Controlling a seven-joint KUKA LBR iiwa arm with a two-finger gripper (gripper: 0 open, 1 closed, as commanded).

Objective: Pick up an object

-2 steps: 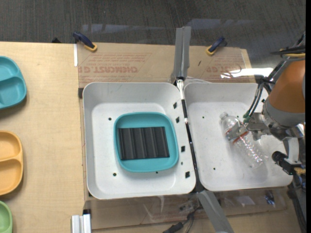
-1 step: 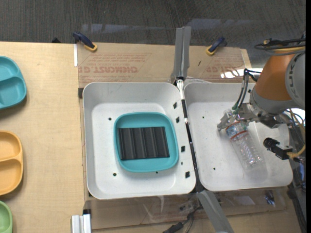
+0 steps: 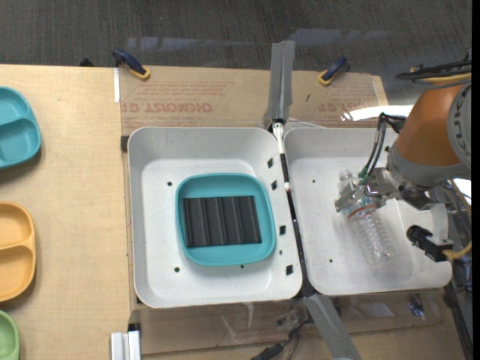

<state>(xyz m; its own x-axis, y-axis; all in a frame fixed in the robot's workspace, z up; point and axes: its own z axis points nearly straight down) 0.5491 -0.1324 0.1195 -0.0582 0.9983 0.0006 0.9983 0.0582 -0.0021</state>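
A teal tray (image 3: 225, 220) with a dark ribbed insert (image 3: 222, 220) sits in the left bin (image 3: 150, 223).

Two white bins sat side by side on the bench, the left bin (image 3: 150, 223) and the right bin (image 3: 322, 261). The left bin held one teal tray (image 3: 225, 255) with a dark ribbed insert, and right of that tray, in the other bin, lay one clear plastic bottle (image 3: 371, 231). Left of the teal tray, outside the bins, were three divided plates: one teal (image 3: 16, 137), one orange (image 3: 15, 250), one green (image 3: 6, 336); beyond it, two clamps (image 3: 131, 64) (image 3: 332, 70) held the cardboard.
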